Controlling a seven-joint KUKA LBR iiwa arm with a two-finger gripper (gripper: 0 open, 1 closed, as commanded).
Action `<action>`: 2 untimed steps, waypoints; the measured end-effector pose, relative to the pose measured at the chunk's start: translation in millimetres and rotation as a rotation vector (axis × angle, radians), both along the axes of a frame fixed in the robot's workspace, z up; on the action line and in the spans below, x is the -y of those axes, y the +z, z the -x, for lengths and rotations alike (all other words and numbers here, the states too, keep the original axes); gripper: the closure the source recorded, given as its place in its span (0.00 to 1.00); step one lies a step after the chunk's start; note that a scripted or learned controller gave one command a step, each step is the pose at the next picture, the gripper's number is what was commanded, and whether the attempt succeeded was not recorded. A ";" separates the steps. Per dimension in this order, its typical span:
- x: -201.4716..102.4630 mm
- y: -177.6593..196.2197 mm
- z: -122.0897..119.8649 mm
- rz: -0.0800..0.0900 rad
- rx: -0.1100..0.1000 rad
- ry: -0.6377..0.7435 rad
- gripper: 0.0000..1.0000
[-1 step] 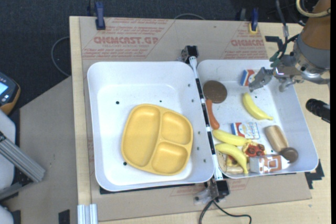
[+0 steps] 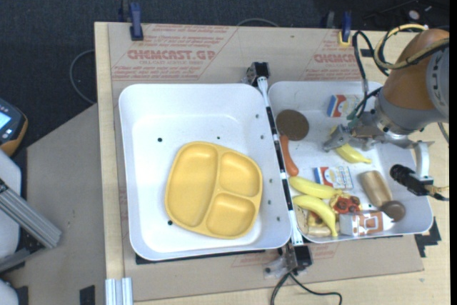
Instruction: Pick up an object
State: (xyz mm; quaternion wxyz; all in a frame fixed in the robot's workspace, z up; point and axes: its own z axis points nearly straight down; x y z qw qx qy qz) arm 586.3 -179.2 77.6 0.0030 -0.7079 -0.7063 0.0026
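Right of centre, gripper is down in the right bin, fingers spread partly open, straddling the upper end of a small yellow banana piece. Can't tell if they actually pinch it; it lies on the bin floor. Arm comes in from the upper right, orange band up top. Same bin: brown disc at upper left, red stick along the left wall, two bananas at lower left, brown cylinder right of them. Left bin holds a yellow divided plate.
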 end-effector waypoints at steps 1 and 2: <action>-1.4 18.8 -3.1 0.002 0.012 0.002 1.00; -123.2 113.3 5.5 -0.003 0.018 0.014 1.00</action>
